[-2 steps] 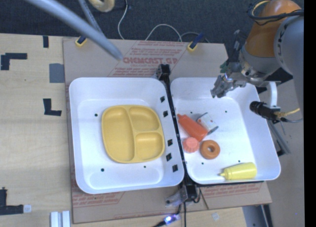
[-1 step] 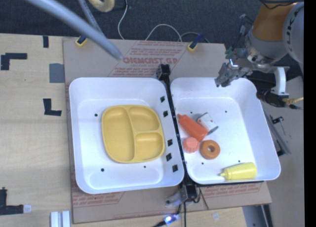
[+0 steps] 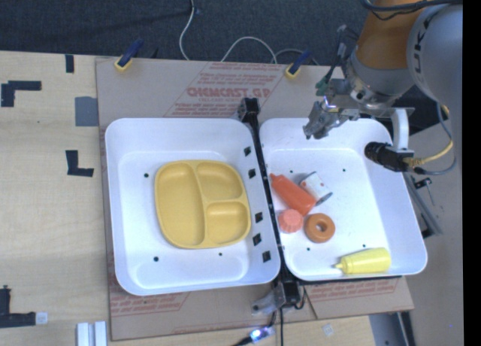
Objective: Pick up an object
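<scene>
The tool (image 3: pixel 322 125) hangs over the far edge of the right bin (image 3: pixel 391 217), near that bin's far left part, and nothing sits between its fingers; whether they stand apart or together I cannot tell from this slanted view.

The things on offer lie in the right bin, gathered along its left wall and near edge. An orange carrot-shaped toy (image 3: pixel 293 194) lies slanted by the left wall, with a pink round piece (image 3: pixel 291 222) touching or just beside its near end. A small grey and white object (image 3: pixel 314 184) sits against the carrot's far side. An orange ring (image 3: pixel 321 229) lies flat just beside the pink piece, and a yellow bottle-shaped toy (image 3: pixel 364 261) rests on its side along the near edge. The left bin (image 3: pixel 128 209) holds a yellow divided plate (image 3: pixel 201 203).

To do the pick well, I judge the ring or the yellow toy to be the safer targets, since each has bare bin floor around it. The carrot group is crowded and close to the wall, so fingers could strike a neighbour. The tool should centre over the chosen thing, align its fingers across the narrow side, then descend straight.
</scene>
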Controlling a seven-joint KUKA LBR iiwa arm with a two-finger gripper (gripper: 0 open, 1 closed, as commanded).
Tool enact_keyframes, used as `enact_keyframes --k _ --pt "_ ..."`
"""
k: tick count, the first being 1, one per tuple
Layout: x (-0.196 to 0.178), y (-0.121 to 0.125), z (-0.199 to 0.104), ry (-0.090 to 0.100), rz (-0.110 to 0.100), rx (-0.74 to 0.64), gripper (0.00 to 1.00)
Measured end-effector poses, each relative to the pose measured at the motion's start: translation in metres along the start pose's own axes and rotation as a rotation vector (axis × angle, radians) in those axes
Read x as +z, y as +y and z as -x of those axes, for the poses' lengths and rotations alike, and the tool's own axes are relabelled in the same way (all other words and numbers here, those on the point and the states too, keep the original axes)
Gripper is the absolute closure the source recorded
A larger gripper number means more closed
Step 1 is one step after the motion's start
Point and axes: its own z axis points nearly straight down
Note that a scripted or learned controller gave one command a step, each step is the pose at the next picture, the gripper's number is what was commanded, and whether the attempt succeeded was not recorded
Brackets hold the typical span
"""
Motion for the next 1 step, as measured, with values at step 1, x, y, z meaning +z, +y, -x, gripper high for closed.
enact_keyframes --k 1 --pt "0.0146 -0.0159 -0.0545 0.0 -0.003 0.0 1.0"
